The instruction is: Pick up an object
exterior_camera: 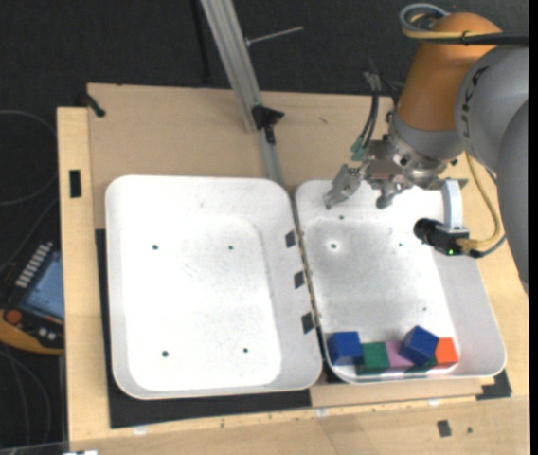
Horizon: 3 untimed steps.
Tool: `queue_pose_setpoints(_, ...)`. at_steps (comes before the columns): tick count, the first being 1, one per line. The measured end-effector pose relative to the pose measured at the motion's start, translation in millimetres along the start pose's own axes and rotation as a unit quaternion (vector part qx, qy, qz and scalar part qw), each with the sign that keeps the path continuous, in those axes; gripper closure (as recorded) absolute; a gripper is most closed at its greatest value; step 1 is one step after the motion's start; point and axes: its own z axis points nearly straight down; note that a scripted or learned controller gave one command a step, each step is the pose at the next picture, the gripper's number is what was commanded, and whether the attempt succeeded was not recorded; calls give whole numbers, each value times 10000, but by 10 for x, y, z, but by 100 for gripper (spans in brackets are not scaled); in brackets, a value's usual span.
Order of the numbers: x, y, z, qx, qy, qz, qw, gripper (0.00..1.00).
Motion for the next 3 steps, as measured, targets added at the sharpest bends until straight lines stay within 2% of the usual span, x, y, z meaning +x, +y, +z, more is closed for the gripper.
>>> queue_pose_setpoints(1, -74, -1020, 838, 55, -1, 24, 10000, 0)
queue_pose_setpoints(2, -178, -992, -420, -49, -15, 1, 10000, 0)
queue_pose_setpoints(3, -927, -1122, 1160, -5, -13, 32, 10000, 0)
